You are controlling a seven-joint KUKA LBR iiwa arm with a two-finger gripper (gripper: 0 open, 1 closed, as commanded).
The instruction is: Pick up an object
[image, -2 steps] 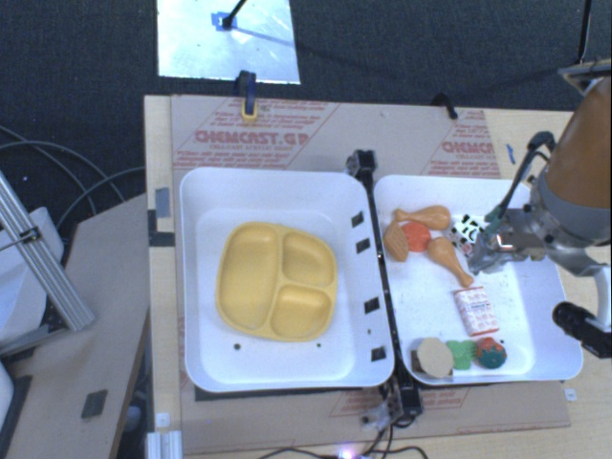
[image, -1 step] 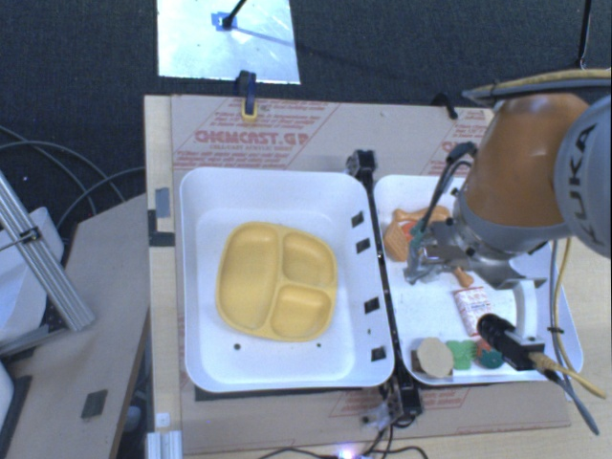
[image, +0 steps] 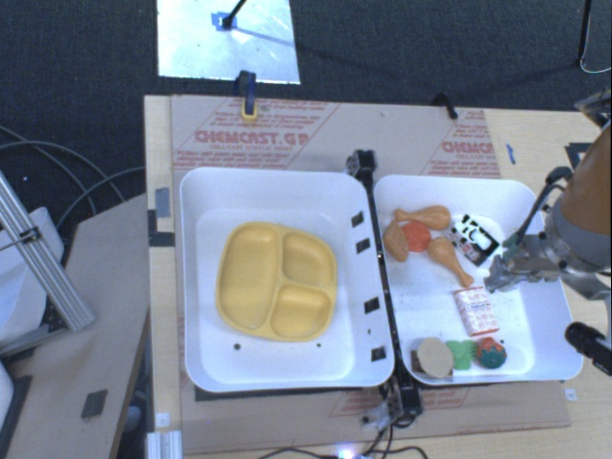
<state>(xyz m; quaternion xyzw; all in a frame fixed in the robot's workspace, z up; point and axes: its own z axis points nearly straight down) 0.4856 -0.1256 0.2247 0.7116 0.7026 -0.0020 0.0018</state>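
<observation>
The right bin (image: 535,352) holds several toy foods. Two tan drumsticks (image: 427,218) (image: 449,257) lie at its upper left beside an orange-red piece (image: 413,238). A black and white item (image: 473,236) sits to their right. A small red and white packet (image: 474,311) lies mid-bin. Along the front edge sit a tan round piece (image: 435,358), a green piece (image: 463,354) and a red and green ball (image: 491,352). My gripper (image: 504,273) hangs low over the bin's right half, just above and right of the packet, nothing visibly between its fingers.
The left bin (image: 201,256) holds a yellow divided plate (image: 277,281). A black divider (image: 378,275) with clips runs between the bins. The arm (image: 583,218) comes in over the right bin's right rim. Cables lie on the floor at left.
</observation>
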